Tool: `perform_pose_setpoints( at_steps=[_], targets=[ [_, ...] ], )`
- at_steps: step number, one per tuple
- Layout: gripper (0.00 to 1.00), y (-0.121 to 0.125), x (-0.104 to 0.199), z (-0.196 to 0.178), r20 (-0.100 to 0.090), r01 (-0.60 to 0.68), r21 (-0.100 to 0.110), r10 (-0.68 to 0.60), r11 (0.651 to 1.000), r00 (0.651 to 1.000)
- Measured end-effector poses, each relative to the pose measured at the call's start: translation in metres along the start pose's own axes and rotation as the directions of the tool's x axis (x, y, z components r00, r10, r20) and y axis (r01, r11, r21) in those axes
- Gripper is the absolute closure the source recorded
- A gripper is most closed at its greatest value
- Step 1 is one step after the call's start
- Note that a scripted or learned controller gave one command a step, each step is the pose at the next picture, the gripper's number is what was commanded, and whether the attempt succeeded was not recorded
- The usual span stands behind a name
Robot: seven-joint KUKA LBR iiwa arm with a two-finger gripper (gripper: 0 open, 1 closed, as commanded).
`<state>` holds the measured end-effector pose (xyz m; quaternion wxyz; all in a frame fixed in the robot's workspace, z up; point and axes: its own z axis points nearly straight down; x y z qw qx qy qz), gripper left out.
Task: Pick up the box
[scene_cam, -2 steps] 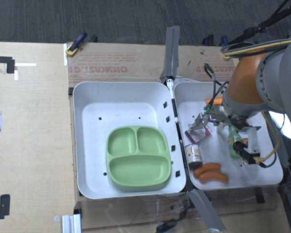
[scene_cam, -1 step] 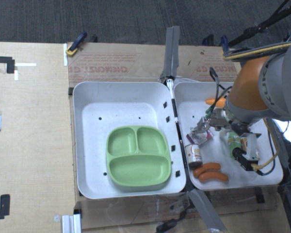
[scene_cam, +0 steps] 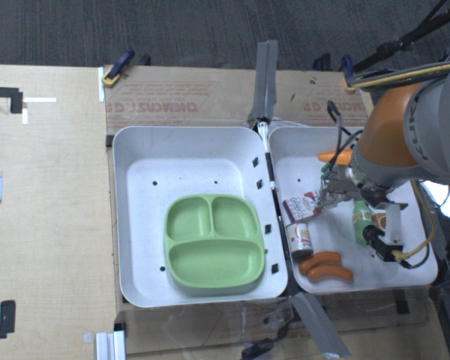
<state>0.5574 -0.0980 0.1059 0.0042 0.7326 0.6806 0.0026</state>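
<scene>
The box [scene_cam: 300,206] is a small red and white carton lying flat in the right bin [scene_cam: 420,276], close to its left wall. My gripper [scene_cam: 325,199] comes down from the orange-banded wrist [scene_cam: 386,137] and its tip is at the box's right end. The view is too small to tell whether it touches the box. The box rests on the bin floor.
The left bin [scene_cam: 135,223] holds a green divided plate [scene_cam: 212,241]. Around the box in the right bin are a small jar [scene_cam: 301,239], two sausages [scene_cam: 326,267], a green bottle [scene_cam: 361,221] and an orange carrot [scene_cam: 336,157] partly behind the arm.
</scene>
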Motion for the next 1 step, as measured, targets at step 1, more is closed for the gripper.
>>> perform_pose_setpoints(
  at_steps=[1],
  targets=[
    [1.0,0.0017,0.0151,-0.0856,-0.003,0.205,0.01,-0.205,0.979,0.979]
  ],
)
